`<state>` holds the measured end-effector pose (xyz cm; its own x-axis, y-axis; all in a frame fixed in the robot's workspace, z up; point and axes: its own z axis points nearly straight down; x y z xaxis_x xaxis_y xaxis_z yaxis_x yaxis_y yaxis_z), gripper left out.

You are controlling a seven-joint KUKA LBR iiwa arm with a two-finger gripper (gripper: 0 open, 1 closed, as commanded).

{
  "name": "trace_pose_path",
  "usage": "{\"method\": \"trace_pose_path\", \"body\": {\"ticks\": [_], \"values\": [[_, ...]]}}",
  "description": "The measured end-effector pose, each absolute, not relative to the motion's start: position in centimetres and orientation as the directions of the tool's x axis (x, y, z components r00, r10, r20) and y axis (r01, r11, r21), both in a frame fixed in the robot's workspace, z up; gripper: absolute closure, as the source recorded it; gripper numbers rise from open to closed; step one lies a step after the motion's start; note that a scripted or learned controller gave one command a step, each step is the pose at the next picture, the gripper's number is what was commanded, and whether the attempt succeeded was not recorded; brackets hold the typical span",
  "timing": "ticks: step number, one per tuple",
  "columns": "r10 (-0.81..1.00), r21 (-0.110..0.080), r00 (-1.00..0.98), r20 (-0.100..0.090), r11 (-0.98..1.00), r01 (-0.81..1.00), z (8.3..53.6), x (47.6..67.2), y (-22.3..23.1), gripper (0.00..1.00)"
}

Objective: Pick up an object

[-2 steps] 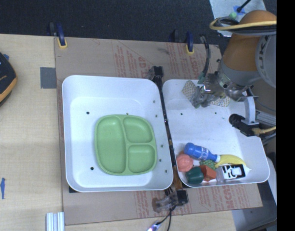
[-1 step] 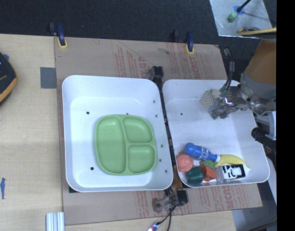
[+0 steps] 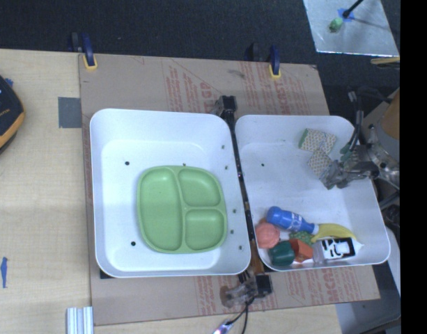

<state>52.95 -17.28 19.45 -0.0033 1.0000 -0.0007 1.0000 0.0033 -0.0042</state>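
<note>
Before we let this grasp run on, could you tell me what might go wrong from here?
The gripper is low beside the patterned cloth near the right bin's far side; flat fabric may slip from the fingers. The other items, such as the blue bottle and banana, are crowded into the near corner, so a try there could catch two or shove them together.

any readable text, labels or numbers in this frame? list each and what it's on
None reads clearly.
Red print on the cardboard sheet under the bins: too faint and blurred.
Black marks on the white card in the right bin: blurred.
Marks on the blue bottle: too small.
Yellow and black device, left edge: buttons unreadable.
</note>
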Motion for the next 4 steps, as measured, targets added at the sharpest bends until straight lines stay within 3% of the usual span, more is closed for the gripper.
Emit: {"method": "trace_pose_path", "body": {"ticks": [1, 2, 3, 4], "values": [[1.0, -0.002, -0.004, 0.0, 0.004, 1.0, 22.7, 58.8, -13.7, 1.0], [1.0, -0.005, -0.004, -0.001, 0.004, 1.0, 16.6, 59.3, -15.7, 1.0], [1.0, -0.002, -0.004, -0.001, 0.004, 1.0, 22.5, 59.8, -16.4, 1.0], [1.0, -0.005, -0.005, 0.001, 0.005, 1.0, 23.7, 59.5, -10.2, 1.0]]}}
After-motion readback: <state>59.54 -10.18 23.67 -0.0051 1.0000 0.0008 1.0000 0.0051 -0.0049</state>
